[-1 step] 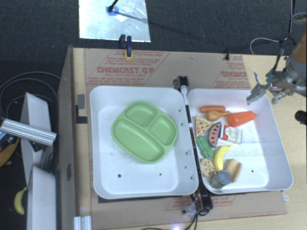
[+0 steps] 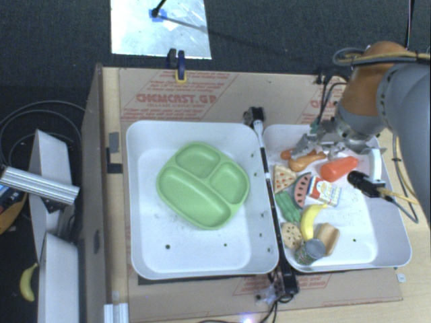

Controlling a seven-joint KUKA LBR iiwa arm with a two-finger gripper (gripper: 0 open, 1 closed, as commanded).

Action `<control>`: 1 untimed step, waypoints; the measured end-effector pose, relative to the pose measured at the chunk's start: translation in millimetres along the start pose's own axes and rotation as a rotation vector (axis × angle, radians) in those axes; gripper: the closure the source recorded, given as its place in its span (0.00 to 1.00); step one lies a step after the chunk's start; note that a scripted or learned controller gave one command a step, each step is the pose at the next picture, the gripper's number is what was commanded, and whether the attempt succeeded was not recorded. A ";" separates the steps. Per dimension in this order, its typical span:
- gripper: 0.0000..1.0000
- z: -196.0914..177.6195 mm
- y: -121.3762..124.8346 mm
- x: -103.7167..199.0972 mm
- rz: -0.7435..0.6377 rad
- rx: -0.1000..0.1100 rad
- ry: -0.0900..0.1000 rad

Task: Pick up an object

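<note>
Nearest in the right bin [image 2: 394, 247] lie a grey can [image 2: 312, 250], a cookie [image 2: 291, 235] and a banana [image 2: 309, 219], farther back an orange carrot [image 2: 339, 167] and a drumstick [image 2: 304, 159], over which the gripper [image 2: 315, 140] hovers, whether its fingers are spread I cannot tell, beside the left bin's green plate [image 2: 202, 184].

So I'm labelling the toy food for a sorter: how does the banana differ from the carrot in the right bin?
The banana is yellow; the carrot is orange-red. The banana is curved and lies near the bin's front, beside a bread piece; the carrot is straighter, tapered, and lies further back, close under the gripper. Both are small toy foods in the right bin.
</note>
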State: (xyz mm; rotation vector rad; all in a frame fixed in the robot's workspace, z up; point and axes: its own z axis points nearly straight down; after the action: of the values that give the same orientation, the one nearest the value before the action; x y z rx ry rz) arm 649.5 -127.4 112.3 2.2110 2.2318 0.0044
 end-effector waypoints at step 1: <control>0.00 24.0 10.7 37.3 0.001 -0.010 0.000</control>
State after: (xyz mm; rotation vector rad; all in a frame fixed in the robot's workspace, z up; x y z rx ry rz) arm 659.8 -90.0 88.4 2.2066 2.2255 0.0154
